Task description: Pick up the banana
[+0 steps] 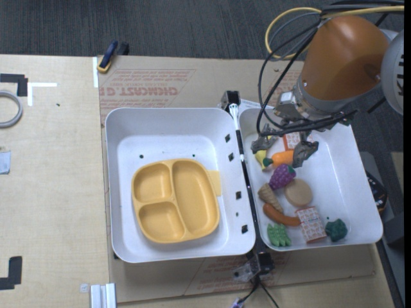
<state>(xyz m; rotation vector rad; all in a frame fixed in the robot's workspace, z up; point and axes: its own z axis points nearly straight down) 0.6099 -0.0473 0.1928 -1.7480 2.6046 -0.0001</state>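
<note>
Hand: the hand (287, 147) hangs low over the far end of the right bin (356, 172); its two dark fingers (307, 151) are spread, one toward the bin's left wall, one further right; nothing sits between them
Arm: grey with an orange band (340, 56), reaching in from the right; yellow and black cables loop above the wrist
Banana: the banana (261, 157), a small yellow piece, lies just under the hand's left finger, near the right bin's left wall; whether the finger touches it cannot be told
Beside the banana: an orange carrot-like piece (283, 157) lies between the fingers' reach; purple grapes (282, 176) lie just nearer
Nearer end of right bin: a tan round piece (298, 192); a sausage-like piece (281, 216); a red-and-white packet (311, 224); a light green piece (278, 235); a dark green piece (336, 229)
Left bin: the left bin (122, 172) holds a yellow divided plate (174, 199)
Surface: the surface (51, 185) is pale wood with cardboard under both bins; a blue-and-yellow tool (108, 56) lies at its far edge
</note>
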